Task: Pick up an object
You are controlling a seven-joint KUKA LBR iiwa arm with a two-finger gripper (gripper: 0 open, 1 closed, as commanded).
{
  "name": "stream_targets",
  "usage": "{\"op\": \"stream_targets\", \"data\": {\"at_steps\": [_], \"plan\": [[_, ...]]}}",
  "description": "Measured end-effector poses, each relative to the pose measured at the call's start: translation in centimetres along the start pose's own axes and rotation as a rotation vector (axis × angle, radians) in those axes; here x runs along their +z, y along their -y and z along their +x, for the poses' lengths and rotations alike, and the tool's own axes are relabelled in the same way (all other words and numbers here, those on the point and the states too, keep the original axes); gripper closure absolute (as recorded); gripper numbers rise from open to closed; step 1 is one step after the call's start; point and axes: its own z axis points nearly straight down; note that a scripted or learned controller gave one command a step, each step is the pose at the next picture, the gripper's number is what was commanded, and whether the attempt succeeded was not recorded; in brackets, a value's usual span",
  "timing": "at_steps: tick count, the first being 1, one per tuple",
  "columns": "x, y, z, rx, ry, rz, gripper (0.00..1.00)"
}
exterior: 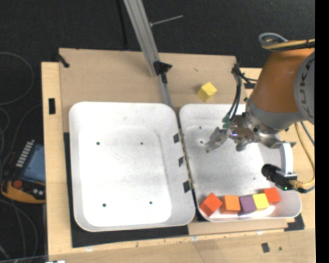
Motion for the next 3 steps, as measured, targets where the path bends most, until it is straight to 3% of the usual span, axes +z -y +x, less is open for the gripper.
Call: {"op": "stream_targets", "data": {"at_steps": [1,2,3], "plan": [[3.8,4.9,2.3,0.005,-0.002,0.005,0.00],[3.6,4.1,6.7,-0.003,-0.002,-0.001,0.00],[3.6,3.3,8.3,-0.001,-0.001,-0.001,0.00]]}}
